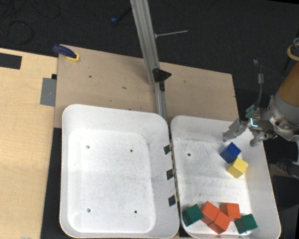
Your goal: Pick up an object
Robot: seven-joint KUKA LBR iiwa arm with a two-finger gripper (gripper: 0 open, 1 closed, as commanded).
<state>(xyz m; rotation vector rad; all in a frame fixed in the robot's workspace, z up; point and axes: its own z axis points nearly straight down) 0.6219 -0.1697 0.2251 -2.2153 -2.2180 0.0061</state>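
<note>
On the desk (116, 84), a tan board, two shallow white bins sit side by side. Left bin (83, 118): bare white floor. Right bin (274, 216): seven blocks in two groups. Arm (298, 87), grey with an orange band, enters from the right and hangs over the right bin's far corner; its claw (245, 135) has both fingers spread apart with nothing between them, poised just above and beside the blue block (231, 152). Yellow block (237, 168): touching the blue one on its near side. Near-edge cluster, well apart from that pair: two green blocks (192, 214) at the ends, three orange-red blocks (214, 215) packed between them. Slanted aluminium rail (147, 38): rises behind the bins.
</note>
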